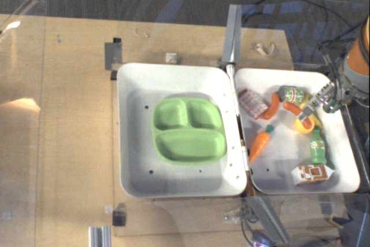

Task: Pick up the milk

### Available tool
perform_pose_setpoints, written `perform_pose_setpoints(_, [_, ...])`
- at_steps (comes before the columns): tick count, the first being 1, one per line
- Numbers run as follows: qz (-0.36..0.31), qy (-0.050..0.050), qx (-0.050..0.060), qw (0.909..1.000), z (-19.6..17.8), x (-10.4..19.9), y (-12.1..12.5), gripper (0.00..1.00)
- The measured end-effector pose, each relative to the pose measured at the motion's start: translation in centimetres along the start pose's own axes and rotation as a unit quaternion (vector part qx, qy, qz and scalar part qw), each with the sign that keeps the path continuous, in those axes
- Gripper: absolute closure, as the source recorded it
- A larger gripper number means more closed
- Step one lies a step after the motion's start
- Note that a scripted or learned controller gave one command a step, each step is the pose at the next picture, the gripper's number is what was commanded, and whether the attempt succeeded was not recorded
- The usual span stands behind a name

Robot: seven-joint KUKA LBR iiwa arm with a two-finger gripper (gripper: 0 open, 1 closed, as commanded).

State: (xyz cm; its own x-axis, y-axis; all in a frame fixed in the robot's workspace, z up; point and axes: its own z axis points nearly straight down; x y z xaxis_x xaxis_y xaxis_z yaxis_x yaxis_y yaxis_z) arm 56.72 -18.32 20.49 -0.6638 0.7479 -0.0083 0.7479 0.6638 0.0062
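Partly cut off, hand overlaps banana.

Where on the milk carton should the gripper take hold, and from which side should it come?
Judging by its pose, come from above. The milk carton lies flat in the right bin, near its front wall, long side across the view. Grip across its narrower width at mid-body; the green bottle sits just behind.

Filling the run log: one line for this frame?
task: pick milk | gripper: over right bin, far side, by yellow item | milk: near corner of right bin, untouched | left bin: green tray
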Motion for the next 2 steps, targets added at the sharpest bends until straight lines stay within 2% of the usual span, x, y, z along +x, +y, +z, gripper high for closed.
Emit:
perform_pose_setpoints(1, [-0.064, 0.002, 0.001, 0.9979, 3.2, 9.8, -0.6, 1.00])
perform_pose_setpoints(2, [0.132, 0.000, 0.001, 0.9913, -2.3, 5.7, -3.0, 1.00])
